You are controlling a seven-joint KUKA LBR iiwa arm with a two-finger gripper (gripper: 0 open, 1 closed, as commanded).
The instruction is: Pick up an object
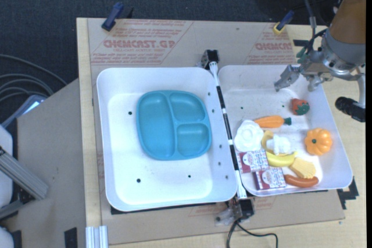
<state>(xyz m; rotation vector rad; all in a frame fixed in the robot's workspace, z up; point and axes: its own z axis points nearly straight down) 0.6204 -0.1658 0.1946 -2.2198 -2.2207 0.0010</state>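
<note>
dark carpet surrounds a brown-papered tabletop printed with red lettering, blue clamps at its far edge and loose cables off to one side. two shallow white bins sit side by side on it, joined along a black hinge strip. taking the blue divided plate as the landmark: it lies alone in the left bin, and everything worth picking is beyond its right edge, in the right bin.

that pile is toy food, probably hollow plastic: light, stiff, smooth and a bit slippery, not fragile. nearest the plate is a white lumpy piece and a red-and-white carton; farther right a carrot, a banana, a sausage and a yellow wedge, all crowded and touching. a small red and green fruit and an orange pumpkin sit farthest from the plate, each with room around it.

the pincer hovers over the far end of the right bin, fingers spread apart and holding nothing. the red fruit lies just beside it and looks the easiest target: isolated, small enough to span, best pinched across its middle. round smooth sides could squirt out, so a centred squeeze matters. the bin's low wall is close there, limiting approach room.
</note>
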